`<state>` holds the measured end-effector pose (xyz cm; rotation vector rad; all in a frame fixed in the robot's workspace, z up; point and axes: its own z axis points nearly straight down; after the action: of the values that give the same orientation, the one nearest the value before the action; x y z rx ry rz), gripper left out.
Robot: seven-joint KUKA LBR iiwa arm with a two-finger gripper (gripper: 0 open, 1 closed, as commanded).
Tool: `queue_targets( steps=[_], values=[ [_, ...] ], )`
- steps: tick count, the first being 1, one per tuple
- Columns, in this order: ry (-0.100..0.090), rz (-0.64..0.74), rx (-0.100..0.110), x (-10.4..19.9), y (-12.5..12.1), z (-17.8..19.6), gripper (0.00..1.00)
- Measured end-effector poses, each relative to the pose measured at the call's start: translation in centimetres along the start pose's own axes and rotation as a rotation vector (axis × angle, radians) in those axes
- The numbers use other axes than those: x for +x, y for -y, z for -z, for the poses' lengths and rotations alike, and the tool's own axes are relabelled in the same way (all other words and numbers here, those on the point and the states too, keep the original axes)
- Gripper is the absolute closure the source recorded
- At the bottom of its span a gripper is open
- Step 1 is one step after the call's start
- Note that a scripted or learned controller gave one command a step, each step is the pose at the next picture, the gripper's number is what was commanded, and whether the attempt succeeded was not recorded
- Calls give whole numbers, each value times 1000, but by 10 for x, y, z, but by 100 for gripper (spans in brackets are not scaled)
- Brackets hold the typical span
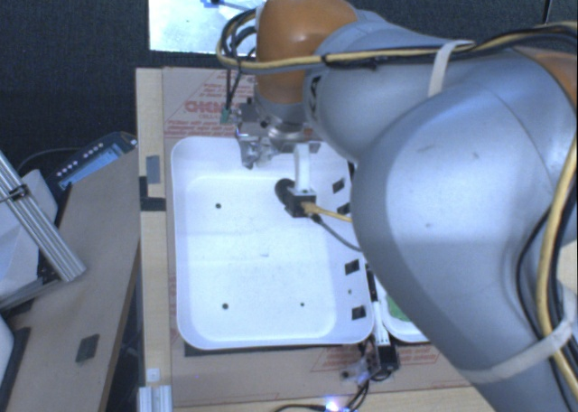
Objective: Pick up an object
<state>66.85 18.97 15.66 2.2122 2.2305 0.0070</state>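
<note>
Claw [251, 155] low over white bin [239, 266], near its 12 o'clock rim. Apart or together: cannot tell.

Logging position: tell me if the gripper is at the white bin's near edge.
No, the gripper hangs at the white bin's far rim.

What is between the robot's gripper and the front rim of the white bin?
Nothing to grab. In the camera view, only bare white floor with a few tiny dark dots runs from the gripper to the bin's front rim.
</note>
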Motion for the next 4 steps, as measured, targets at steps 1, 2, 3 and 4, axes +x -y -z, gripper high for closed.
queue_targets(
  steps=[1,2,3,4],
  values=[
    [4,-9,8,-19,62,-12,100],
    [1,1,5,50,79,-33,100],
    [3,-4,3,44,39,-74,100],
    [1,-3,-4,45,2,-29,100]
  ],
)
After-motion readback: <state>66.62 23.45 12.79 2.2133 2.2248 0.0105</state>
